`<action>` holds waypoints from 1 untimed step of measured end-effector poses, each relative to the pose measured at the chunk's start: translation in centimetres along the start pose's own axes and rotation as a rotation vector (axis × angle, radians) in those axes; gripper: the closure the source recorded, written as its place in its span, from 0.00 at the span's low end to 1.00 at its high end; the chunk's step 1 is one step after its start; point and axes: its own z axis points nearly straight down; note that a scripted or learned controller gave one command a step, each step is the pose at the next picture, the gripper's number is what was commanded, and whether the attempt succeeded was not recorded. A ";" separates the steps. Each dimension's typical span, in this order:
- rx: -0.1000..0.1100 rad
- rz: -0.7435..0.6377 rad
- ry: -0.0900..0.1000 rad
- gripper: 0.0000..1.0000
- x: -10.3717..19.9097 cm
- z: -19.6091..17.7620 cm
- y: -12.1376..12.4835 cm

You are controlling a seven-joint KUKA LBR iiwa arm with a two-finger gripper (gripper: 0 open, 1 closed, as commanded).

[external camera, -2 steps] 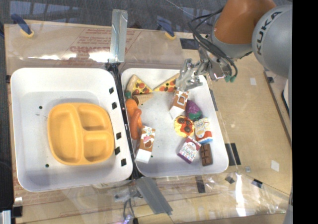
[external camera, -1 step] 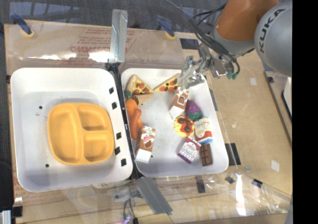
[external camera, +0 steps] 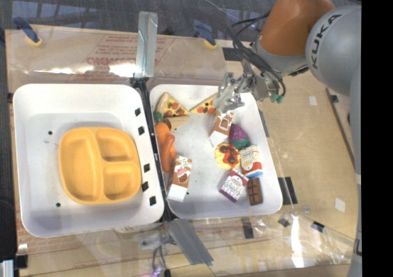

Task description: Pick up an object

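The grey arm [external camera: 334,42], with its orange band [external camera: 295,18], reached in from the right, and its tool [external camera: 228,96] hung over the far edge of the right bin [external camera: 270,199]. Whether the tool was released or clenched could not be told.

The right bin held a scatter of toy food. A pizza slice [external camera: 170,107] lay near the far left corner, and a second slice [external camera: 204,107] lay just beside the tool. A small brown-and-white carton [external camera: 221,127] sat just below the tool. An orange carrot-like piece [external camera: 164,147] lay along the left wall, with another brown-and-white carton [external camera: 180,177] near it. Toward the right wall clustered a purple piece [external camera: 239,136], a yellow round piece [external camera: 226,155], a red-and-white pack [external camera: 250,160], a purple-and-white carton [external camera: 233,185] and a chocolate bar [external camera: 254,191].

The left bin [external camera: 37,104] held a yellow divided tray [external camera: 98,164]. Both bins sat side by side on the surface [external camera: 313,165].
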 end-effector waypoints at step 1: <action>0.002 -0.003 -0.005 1.00 -0.2 -1.3 0.0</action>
